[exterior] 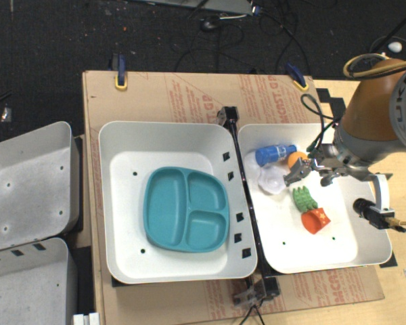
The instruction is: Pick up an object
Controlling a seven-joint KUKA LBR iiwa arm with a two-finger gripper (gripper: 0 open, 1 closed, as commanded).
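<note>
- Objects cluster in right bin (338, 249): red piece (315, 220) nearest, green block (303, 198) behind it, clear cup (272, 180), blue bottle (275, 154) farthest.
- Tool (299, 173) low beside cup; grip state unclear, nothing visibly held. Best target: isolated green block, straight descent.
- Left bin (115, 181) holds teal tray (187, 209).
- Tabletop (183, 93) cardboard; dark floor (47, 32) beyond.

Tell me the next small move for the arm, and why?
Probably a short drop straight down. The gripper hangs in the right bin over the clear cup, beside the orange ball, with nothing seen in it. The green block and red piece lie apart, nearer the camera.
</note>
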